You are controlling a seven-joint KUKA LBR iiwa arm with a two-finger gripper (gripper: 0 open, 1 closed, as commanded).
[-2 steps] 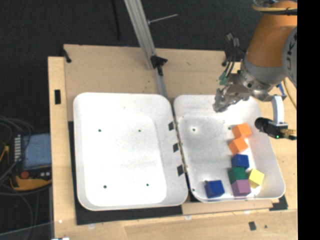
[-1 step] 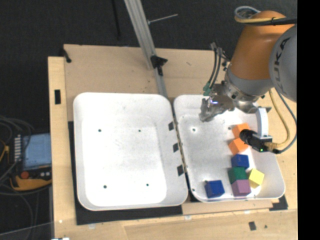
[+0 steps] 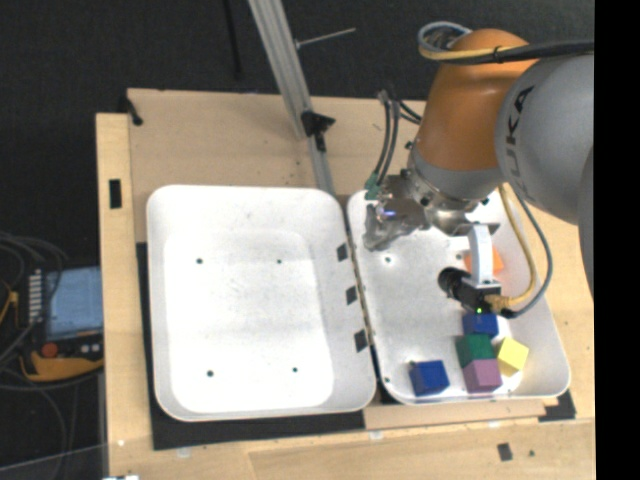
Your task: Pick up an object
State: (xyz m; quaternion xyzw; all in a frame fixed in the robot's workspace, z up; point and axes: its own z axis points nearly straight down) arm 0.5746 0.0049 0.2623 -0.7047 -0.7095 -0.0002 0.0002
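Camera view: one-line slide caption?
KUKA arm's gripper hovers over right bin; blue, green, purple, yellow blocks below.

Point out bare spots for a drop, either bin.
Left bin: floor bare wall to wall. Right bin: bare strip between the divider and the blue cube. Crowded at its near right corner: green cube, purple cube, yellow cube. End effector over its far-left part.

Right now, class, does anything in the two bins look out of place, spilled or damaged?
Nothing stands out. The blue block, green block, purple block and yellow block sit intact, clustered in the right bin near its front edge.
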